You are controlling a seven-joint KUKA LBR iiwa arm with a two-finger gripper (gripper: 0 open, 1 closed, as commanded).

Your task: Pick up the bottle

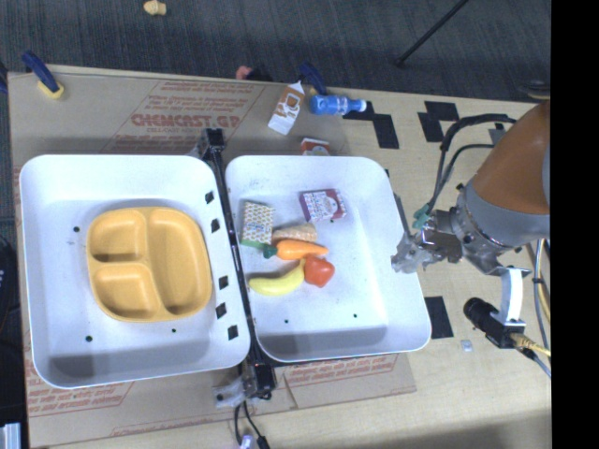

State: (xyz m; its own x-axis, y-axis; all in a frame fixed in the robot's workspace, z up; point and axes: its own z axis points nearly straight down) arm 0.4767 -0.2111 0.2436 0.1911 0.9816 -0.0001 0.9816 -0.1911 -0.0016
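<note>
The bottle [330, 105] is small and blue and lies on its side on the cardboard behind the right bin [374, 316], outside both bins. My gripper [406, 256] hangs at that bin's right rim, about halfway along it and well in front of the bottle. Nothing shows in its grasp. The orange band and grey wrist [510, 190] reach in from the right.
The right bin holds a banana [277, 282], a carrot [301, 249], a red fruit [319, 271], a cracker [257, 222] and a purple packet [321, 205]. A yellow divided plate [148, 262] lies in the left bin. A white carton [286, 108] rests next to the bottle.
</note>
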